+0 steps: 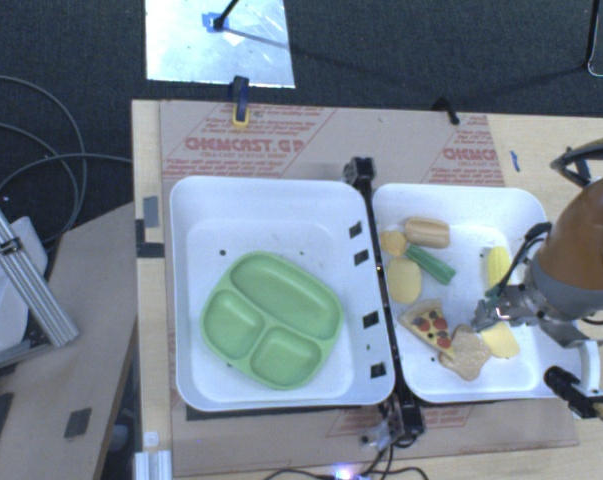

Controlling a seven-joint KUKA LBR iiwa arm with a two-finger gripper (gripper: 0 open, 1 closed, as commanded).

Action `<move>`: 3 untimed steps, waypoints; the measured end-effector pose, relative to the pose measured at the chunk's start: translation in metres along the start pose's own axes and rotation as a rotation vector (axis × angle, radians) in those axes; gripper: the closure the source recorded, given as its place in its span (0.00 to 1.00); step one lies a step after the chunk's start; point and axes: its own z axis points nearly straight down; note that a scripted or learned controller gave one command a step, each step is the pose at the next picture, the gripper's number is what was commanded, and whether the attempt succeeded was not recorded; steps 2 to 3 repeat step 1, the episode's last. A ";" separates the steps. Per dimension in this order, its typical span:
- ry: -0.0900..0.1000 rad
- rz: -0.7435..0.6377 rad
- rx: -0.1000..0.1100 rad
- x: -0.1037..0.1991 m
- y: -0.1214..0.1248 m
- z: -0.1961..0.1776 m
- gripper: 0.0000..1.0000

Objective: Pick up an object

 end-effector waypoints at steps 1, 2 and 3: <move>0.004 -0.007 -0.004 0.058 -0.001 -0.104 1.00; 0.004 -0.007 -0.004 0.058 -0.001 -0.104 1.00; 0.004 -0.007 -0.004 0.058 -0.001 -0.104 1.00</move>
